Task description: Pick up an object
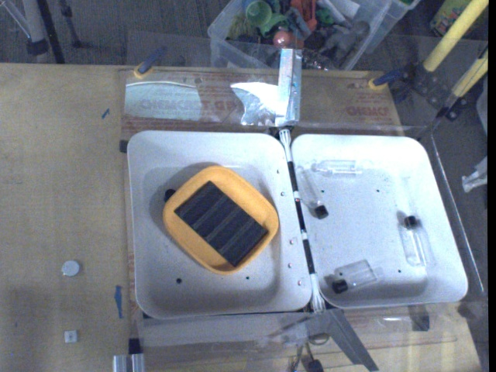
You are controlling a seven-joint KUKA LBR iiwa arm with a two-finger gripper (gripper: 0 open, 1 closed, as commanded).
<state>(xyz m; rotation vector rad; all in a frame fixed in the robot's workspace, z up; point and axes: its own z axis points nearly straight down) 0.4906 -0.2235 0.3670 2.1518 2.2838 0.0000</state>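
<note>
1. Nearest, clear vial in right bin, front left corner; long axis slanted, black cap toward the near left.
2. Yellow pad with black ribbed panel, middle of left bin, turned diagonally.
3. Second vial by right wall, lengthwise front to back, cap at far end.
4. Third vial near far wall, lying crosswise.
5. Tub of toys beyond bench.

Tray in left bin
</note>
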